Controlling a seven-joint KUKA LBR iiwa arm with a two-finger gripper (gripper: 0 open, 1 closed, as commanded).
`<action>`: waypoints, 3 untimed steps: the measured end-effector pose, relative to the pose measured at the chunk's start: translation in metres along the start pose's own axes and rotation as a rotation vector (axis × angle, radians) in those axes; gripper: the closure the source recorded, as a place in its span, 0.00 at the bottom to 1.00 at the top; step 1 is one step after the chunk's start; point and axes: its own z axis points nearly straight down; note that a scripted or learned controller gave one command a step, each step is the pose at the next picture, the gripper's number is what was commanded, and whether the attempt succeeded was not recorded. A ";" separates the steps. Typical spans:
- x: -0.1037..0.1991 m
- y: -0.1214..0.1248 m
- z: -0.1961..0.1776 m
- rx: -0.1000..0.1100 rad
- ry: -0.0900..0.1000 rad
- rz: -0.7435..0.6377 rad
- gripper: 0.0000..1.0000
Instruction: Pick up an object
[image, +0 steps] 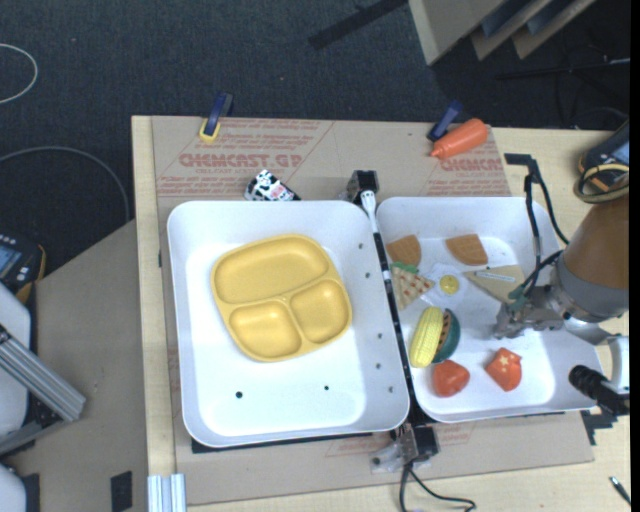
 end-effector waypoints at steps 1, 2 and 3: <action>-0.009 0.004 -0.048 -0.005 -0.003 -0.001 1.00; 0.001 0.002 -0.100 -0.005 -0.002 -0.003 1.00; 0.001 0.003 -0.125 -0.004 -0.002 -0.003 1.00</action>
